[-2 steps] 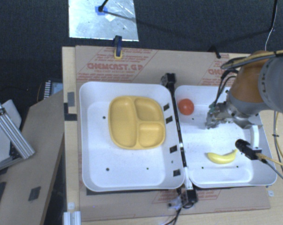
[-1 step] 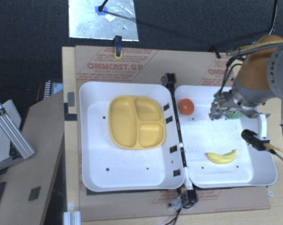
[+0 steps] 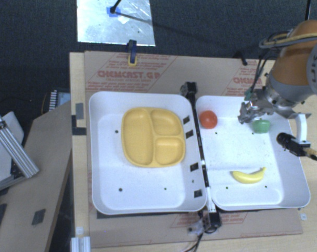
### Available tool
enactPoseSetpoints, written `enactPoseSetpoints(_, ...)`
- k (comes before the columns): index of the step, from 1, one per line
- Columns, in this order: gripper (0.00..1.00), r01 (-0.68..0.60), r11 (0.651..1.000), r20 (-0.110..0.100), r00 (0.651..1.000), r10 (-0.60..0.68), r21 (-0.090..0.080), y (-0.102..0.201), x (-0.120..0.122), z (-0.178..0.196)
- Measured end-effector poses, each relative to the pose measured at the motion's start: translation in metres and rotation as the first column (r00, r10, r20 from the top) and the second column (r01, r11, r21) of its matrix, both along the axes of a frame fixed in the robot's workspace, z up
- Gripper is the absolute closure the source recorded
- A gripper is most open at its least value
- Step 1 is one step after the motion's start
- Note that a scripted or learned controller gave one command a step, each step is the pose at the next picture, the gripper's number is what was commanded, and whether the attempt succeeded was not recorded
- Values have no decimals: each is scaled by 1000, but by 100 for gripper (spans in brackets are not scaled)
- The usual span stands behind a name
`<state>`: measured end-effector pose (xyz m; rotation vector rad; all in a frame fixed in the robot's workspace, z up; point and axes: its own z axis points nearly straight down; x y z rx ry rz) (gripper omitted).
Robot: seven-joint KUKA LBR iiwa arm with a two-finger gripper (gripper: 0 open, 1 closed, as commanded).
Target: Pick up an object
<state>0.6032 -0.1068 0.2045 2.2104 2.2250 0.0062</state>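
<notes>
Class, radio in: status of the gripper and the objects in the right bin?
Gripper over green object, grasp unconfirmed. Tomato and banana lying apart. Nothing blocking.

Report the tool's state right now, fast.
Tool: open or shut cannot be told; it sits over the right bin, beside the green object, with nothing seen held.

The arm point(image 3: 300, 62) runs out past the right edge, so its upper part is cut off. The gripper point(image 3: 247, 111) is small and dark against the bin, and its fingertips cannot be made out. It covers part of the green object point(image 3: 262, 125), whose shape and kind stay unclear. The metal rail point(image 3: 6, 146) at the left is clipped by the edge.
</notes>
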Motion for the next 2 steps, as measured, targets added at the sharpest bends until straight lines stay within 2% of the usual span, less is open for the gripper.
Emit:
enactPoseSetpoints(1, 100, 0, 1000, 0, 1000, 0, 0, 0, 1, 42)
enactPoseSetpoints(2, 100, -3, 1000, -2, 1000, 3, 2, 56, 19, 43)
